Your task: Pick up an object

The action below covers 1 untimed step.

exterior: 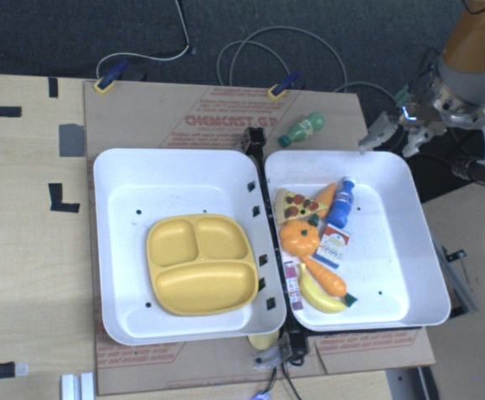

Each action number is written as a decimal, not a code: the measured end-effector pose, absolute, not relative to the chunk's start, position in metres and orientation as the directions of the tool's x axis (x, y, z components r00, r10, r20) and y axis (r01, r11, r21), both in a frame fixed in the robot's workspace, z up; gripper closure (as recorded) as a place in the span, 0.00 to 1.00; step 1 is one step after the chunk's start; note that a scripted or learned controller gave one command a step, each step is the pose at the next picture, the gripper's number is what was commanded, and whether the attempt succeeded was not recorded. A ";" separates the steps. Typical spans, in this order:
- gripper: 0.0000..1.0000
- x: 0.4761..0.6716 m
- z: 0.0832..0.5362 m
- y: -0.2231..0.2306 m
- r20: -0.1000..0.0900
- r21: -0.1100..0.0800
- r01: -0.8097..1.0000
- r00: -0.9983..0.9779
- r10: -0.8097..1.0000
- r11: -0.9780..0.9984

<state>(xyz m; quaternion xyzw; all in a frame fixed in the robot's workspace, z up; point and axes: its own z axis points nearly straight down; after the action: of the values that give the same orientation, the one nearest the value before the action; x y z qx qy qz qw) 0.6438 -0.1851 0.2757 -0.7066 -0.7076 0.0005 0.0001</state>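
The right bin (397, 248) holds a cluster of toys along its left side: a blue bottle (341, 203), a pizza slice (297, 206), an orange fruit (299, 238), a small red and white carton (332, 247), a carrot (327, 277) and a banana (319, 298). My gripper (393, 138) hangs at the upper right, just above the bin's far right corner. It is open, two fingers spread apart, with nothing between them. It is well clear of the toys.
The left bin (117, 215) holds a yellow divided plate (202, 263). A green bottle (302, 128) lies on the cardboard behind the bins. Cables loop at the back, and two clamps hold the cardboard's far edge.
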 end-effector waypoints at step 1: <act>0.00 0.666 0.136 -0.151 0.003 -0.012 1.000 -0.004 1.000 0.004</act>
<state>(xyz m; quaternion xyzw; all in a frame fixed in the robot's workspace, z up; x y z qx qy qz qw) 0.6661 -0.1506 0.1359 -0.7058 -0.7084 0.0034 0.0054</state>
